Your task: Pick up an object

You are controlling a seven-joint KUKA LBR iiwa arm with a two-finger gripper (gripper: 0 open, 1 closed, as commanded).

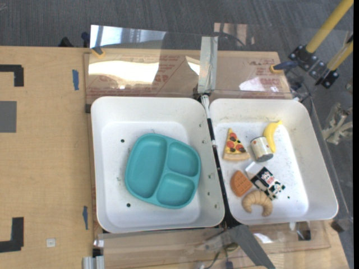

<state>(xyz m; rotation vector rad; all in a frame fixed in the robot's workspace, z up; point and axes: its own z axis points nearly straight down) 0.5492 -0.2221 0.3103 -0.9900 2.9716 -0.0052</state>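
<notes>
The right bin (314, 167) holds several small items. A toy pizza slice (234, 145) lies near its left wall. Beside it stand a small silver can (259, 148) and a yellow banana (271, 134). Lower down lie an orange waffle-like cracker (241, 182), a black and white packet (266, 182) and a tan croissant (258, 202). The left bin (106, 122) holds a teal divided plate (162, 170).
Clear plastic panels (146, 60) stand behind both bins on the cardboard-covered bench. A yellow pole with a black clamp (317, 66) rises at the upper right. Metal struts (247, 248) cross below the bins' front edge.
</notes>
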